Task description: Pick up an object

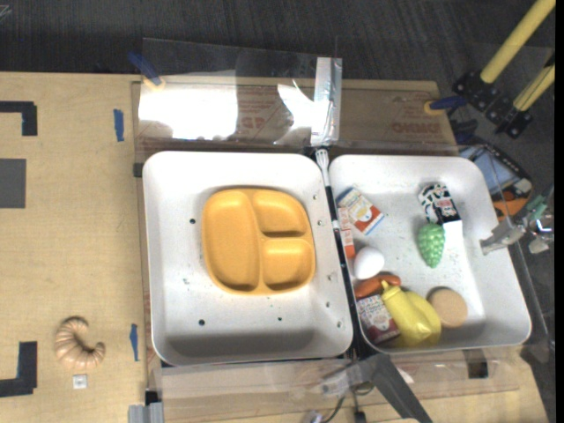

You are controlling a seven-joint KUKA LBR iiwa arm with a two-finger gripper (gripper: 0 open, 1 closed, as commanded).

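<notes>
two white bins are seen side by side on the bench. the left bin (167,236) holds a yellow divided plate (257,239), lying flat near its middle, with one large compartment on the left and two smaller ones on the right.

the right bin (493,298) holds the loose objects. a yellow mustard bottle (409,314) lies on its side near the front edge, its long axis running diagonally, the nozzle pointed up-left toward a red item (379,283). a red-labelled bottle (374,319) lies just beside it, along the bin's left wall. a white egg (368,262) sits above these, and a small carton (359,212) lies tilted near the back left. a bunch of green grapes (431,243) is placed with its long axis roughly upright in the view, just below a black-and-white carton (437,203). a tan round disc (448,307) rests right of the mustard bottle.

the gripper (520,230) is seen at the right bin's right rim, over the edge; whether its parts are spread or pressed together cannot be told, and nothing is seen held.

a croissant (78,343) lies on the bench (62,263), well left of the bins.
</notes>
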